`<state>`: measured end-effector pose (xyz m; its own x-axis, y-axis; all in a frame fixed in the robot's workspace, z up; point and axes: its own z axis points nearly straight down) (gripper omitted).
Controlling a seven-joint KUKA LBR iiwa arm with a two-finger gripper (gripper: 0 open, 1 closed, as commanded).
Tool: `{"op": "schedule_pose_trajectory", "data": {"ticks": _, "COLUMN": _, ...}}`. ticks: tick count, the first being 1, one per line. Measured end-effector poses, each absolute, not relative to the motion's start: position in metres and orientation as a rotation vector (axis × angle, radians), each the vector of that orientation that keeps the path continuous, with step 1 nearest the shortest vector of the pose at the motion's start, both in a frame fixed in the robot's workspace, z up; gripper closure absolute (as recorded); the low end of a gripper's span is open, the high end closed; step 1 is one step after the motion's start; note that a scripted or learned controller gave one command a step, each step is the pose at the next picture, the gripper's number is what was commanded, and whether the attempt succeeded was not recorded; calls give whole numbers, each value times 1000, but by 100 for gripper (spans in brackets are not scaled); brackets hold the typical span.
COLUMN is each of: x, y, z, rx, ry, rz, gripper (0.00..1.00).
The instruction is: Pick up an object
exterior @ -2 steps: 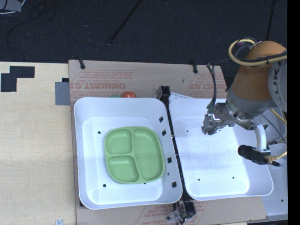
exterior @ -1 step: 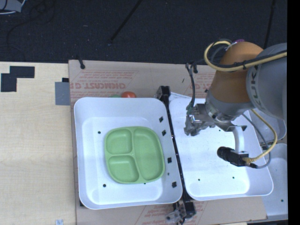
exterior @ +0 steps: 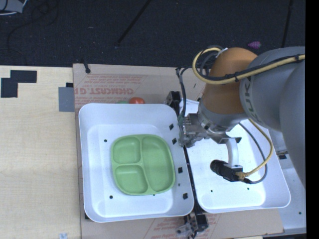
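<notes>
nearest the camera, the pale wooden desk [exterior: 30, 173] carries a sheet of cardboard [exterior: 164, 226], and two white bins stand on it side by side. the left bin [exterior: 94, 203] holds the one loose thing worth going for, a green divided plate [exterior: 142, 164]. it lies flat on the bin floor, nearer the wall shared with the right bin [exterior: 259, 198]. it is a rounded, nearly square shape turned slightly askew. its long compartment runs near to far along the side closest to the arm.

the pincer [exterior: 188, 133] hangs just past the plate, over the seam where the two bins meet. the grey arm [exterior: 269, 93] and its orange band bulk above it and cover its tip, so i cannot tell whether it is open or closed. nothing is seen held in it. the coming move likely turns on this: the plate lies to the view's left of the pincer and a little nearer the camera, its closest rim just beside the dividing wall. a flat plate offers only that thin rim, so i judge a clean grip is doubtful.

farther back, a small red-orange round thing [exterior: 136, 101] sits behind the left bin's far rim. beyond it the cardboard bears red print, upside down, that seems to read "chemcrest".
</notes>
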<state>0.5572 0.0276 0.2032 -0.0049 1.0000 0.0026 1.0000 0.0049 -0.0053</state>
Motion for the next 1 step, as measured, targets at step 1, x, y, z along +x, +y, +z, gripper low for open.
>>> {"op": "schedule_pose_trajectory", "data": {"ticks": 1, "x": 542, "y": 78, "z": 210, "rx": -2212, "ry": -2222, "rz": 4, "gripper": 100}}
